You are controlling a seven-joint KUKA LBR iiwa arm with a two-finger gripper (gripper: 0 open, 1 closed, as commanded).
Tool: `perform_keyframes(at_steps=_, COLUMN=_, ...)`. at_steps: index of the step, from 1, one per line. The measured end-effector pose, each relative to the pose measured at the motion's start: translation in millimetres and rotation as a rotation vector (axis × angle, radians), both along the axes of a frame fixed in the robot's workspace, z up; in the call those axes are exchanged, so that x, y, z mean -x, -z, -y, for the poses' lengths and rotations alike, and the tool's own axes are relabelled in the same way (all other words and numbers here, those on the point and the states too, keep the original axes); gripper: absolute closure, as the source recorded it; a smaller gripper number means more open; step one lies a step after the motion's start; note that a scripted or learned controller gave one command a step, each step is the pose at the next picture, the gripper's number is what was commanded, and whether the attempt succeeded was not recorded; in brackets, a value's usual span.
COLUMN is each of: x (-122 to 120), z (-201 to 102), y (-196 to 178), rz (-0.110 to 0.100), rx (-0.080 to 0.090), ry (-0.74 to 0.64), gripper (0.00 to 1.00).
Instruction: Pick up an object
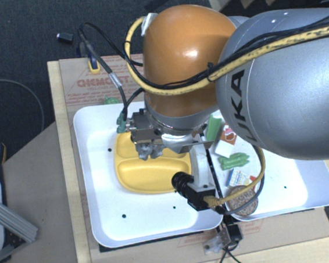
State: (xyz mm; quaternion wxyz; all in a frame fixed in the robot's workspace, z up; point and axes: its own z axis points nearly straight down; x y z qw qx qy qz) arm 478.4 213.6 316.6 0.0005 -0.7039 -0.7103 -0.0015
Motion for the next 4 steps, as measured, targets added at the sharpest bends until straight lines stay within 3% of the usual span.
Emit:
perform_keyframes(at_steps=1, x=-2, z=68, y=-120, rz=0.014, rx=-0.001, ry=0.016, gripper=1.00)
perform_keyframes(at_steps=2, x=0, z=116, y=-63, rz=-0.008, rx=0.005, ry=0.014, gripper=1.00)
perform_keyframes(at_steps=4, x=-2, z=113, y=-87, rz=0.003, rx=0.003, ry=0.007, gripper=1.00)
